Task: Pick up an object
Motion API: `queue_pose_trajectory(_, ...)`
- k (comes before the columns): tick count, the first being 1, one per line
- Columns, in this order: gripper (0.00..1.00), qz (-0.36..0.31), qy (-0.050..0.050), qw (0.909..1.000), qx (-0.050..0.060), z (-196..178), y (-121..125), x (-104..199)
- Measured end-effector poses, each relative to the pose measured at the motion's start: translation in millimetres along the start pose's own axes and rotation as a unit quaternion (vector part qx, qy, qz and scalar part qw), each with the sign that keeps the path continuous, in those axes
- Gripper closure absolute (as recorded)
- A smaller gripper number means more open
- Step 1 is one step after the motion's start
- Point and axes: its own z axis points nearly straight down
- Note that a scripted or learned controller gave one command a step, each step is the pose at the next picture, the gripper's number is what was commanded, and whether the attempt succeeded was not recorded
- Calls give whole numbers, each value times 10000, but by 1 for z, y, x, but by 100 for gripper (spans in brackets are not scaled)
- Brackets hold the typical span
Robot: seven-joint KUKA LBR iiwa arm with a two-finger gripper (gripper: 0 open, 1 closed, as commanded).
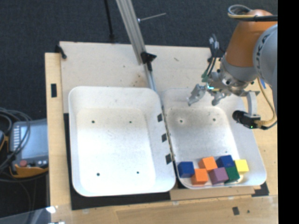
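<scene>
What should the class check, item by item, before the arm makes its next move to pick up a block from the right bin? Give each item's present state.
1. Blocks to pick are present: ok. A cluster sits at the near edge of the right bin, including a yellow block, purple block and a blue block.
2. Gripper carries nothing: ok, fingers are spread with nothing between them.
3. Gripper is above the cluster: not ok, it hangs over the bin's far end.
4. Path across the bin's middle is free: ok.
5. Blocks have gaps for the fingers: not ok, they are packed together.
</scene>
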Motion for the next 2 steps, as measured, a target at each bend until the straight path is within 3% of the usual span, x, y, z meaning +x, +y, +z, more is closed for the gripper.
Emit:
queue_pose_trajectory(1, 0, -5, -5, 10000, -24, -3, 1, 0)
queue_pose_trajectory(2, 0, -17, -10, 10000, 4, 57, 6, 4)
